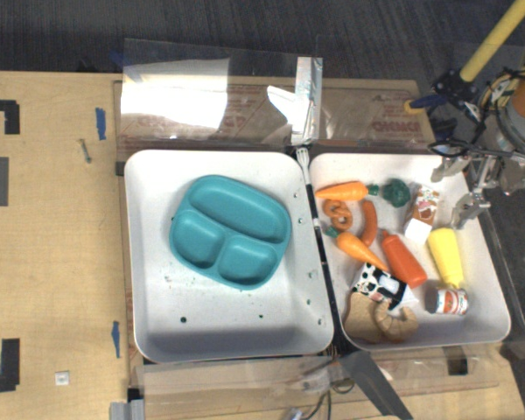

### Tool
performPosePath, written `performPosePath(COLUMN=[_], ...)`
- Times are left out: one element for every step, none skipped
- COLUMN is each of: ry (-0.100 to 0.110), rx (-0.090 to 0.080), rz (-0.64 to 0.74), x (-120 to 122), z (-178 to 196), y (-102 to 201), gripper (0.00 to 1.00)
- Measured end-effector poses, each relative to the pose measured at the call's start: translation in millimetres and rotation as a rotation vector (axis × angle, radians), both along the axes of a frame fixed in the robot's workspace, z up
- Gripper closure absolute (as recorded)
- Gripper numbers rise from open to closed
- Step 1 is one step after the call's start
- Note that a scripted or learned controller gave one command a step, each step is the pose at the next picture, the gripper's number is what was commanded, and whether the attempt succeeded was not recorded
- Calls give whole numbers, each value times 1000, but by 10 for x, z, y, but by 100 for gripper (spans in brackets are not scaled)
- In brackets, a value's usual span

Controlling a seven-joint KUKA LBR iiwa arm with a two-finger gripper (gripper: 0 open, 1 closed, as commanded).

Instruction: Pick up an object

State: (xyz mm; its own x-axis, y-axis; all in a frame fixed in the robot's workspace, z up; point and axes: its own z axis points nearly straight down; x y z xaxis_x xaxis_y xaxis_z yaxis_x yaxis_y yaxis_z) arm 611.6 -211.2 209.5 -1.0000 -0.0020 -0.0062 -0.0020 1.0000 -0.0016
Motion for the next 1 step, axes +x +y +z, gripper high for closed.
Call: performPosePath(ry=[-31], rx=[-7], rz=[4], x=[203], z=[-889], y=[-112], gripper=[0])
